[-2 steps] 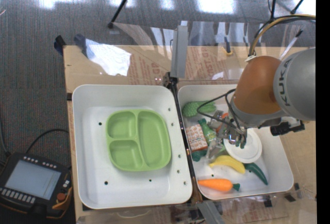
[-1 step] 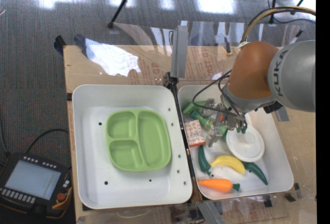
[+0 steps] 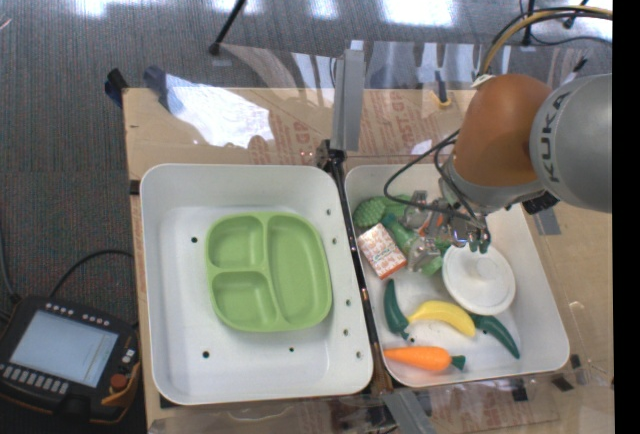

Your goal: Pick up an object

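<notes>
In the right bin (image 3: pixel 540 282) lie a small red and white carton (image 3: pixel 381 250), a yellow banana (image 3: pixel 443 317), an orange carrot (image 3: pixel 424 358), two dark green peppers (image 3: pixel 393 307), a white round dish (image 3: pixel 478 279) and green items (image 3: pixel 375 212) at the back. My gripper (image 3: pixel 432 244) hangs low over the middle of this bin, just right of the carton and left of the white dish. Its fingers reach down among the green items beneath it. I see nothing clearly held between them.
The left bin (image 3: pixel 170 222) holds a light green divided plate (image 3: pixel 268 270). A white cloth (image 3: pixel 215 112) lies on the bench behind the left bin. A metal post (image 3: pixel 347 102) rises between the bins at the back. A teach pendant (image 3: pixel 65 352) sits at lower left.
</notes>
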Action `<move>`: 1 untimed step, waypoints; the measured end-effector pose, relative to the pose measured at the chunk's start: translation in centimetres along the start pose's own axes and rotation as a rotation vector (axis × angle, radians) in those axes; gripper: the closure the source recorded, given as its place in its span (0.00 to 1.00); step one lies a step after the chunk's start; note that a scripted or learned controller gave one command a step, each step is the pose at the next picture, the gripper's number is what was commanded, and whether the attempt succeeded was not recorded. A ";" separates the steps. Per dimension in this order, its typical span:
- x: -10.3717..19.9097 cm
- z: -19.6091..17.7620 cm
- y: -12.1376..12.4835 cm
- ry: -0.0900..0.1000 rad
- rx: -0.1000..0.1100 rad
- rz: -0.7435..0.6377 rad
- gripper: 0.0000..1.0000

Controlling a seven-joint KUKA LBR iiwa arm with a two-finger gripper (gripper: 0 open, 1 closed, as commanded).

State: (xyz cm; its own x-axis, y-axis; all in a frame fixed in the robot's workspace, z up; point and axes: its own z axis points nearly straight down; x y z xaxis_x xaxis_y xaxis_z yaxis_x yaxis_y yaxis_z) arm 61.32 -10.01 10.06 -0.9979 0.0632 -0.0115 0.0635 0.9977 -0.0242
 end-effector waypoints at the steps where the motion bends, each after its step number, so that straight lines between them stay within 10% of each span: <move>1: -2.8 -11.5 7.0 -0.002 -0.027 -0.095 1.00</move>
State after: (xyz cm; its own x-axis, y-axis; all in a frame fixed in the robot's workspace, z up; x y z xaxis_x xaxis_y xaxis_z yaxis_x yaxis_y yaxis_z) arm 64.45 -2.92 21.43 -0.9994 -0.0314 -0.0125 -0.0314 0.9995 0.0013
